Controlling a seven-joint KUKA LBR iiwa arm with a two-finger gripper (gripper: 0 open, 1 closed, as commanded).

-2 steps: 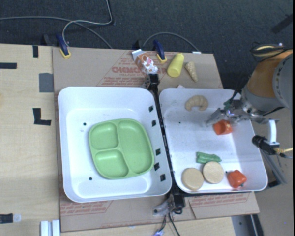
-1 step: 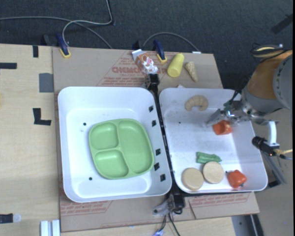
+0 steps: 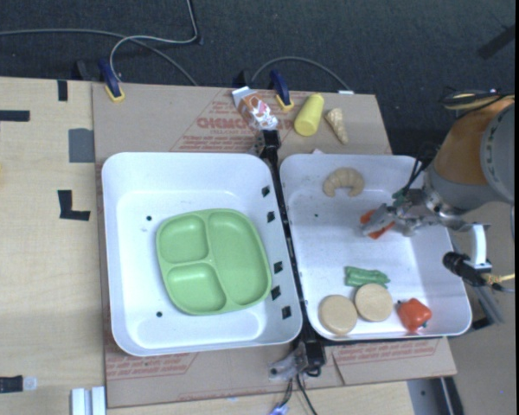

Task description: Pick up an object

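Two white bins (image 3: 121, 258) are being carried side by side on a cardboard-covered bench (image 3: 156, 115), a yellow cylinder (image 3: 309, 115) lying behind them.

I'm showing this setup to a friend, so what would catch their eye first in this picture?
Probably the green plate, with its three sections, lying in the left bin. Next, the grey arm with the orange band reaching in from the right, its hand low over the right bin at a small orange piece. Along that bin's near edge lie two round biscuits, a green piece and a red piece, with a croissant at the far end.
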